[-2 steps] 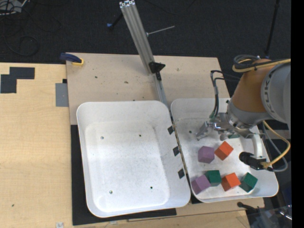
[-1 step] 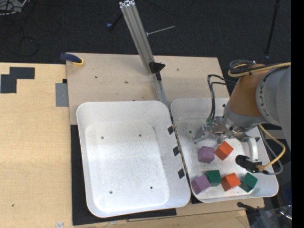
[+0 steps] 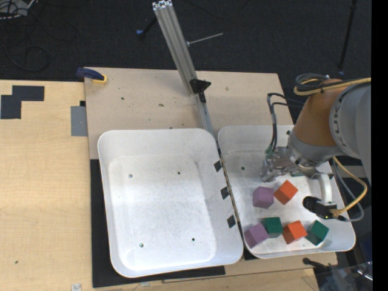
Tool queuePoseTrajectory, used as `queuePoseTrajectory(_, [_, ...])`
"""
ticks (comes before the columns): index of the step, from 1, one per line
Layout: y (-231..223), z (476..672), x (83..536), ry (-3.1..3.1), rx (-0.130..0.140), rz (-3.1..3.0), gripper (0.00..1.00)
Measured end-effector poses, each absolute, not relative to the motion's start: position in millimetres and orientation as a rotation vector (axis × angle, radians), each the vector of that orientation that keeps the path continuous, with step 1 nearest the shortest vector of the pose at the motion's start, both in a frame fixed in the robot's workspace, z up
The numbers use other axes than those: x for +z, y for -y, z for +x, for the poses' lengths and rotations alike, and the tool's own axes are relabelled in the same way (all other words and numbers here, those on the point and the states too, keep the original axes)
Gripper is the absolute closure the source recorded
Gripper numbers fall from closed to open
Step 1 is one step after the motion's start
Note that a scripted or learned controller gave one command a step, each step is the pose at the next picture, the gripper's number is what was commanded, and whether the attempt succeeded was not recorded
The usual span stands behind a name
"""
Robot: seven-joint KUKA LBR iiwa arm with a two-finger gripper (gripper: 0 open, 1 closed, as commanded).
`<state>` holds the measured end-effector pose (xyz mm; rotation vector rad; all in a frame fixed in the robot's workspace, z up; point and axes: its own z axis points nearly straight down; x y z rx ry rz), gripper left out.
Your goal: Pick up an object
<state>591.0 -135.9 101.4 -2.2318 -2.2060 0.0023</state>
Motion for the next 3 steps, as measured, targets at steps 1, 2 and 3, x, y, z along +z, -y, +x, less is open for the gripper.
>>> queuePoseTrajectory(1, [133,589.5,164,2.221,-0.003,-2.225,1.00])
queuePoseTrajectory(2, [135,590.4,217,2.224,-0.003,-2.223,1.00])
queuePoseTrajectory(3, [79,578.7,223,2.224,0.000,-2.213,1.00])
